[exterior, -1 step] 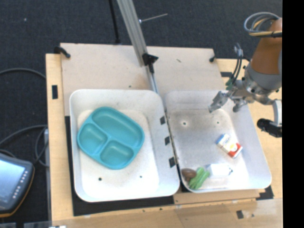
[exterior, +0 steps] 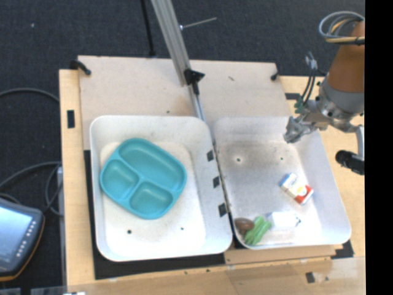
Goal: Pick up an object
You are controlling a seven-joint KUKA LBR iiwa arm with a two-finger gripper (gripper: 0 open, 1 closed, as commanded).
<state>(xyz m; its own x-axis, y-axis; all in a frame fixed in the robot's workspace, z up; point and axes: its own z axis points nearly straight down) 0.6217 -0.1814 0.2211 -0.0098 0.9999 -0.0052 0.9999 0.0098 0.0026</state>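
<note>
Near edge of the right bin (exterior: 319, 165): green thing (exterior: 260, 229) looks soft and light, grab it mid-length; small box (exterior: 295, 188) behind seems stiff; gripper (exterior: 295, 131) hovers beyond, can't tell its fingers' state.

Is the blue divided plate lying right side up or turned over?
Right side up. The blue divided plate lies flat in the left bin with its three hollow compartments facing upward.
</note>
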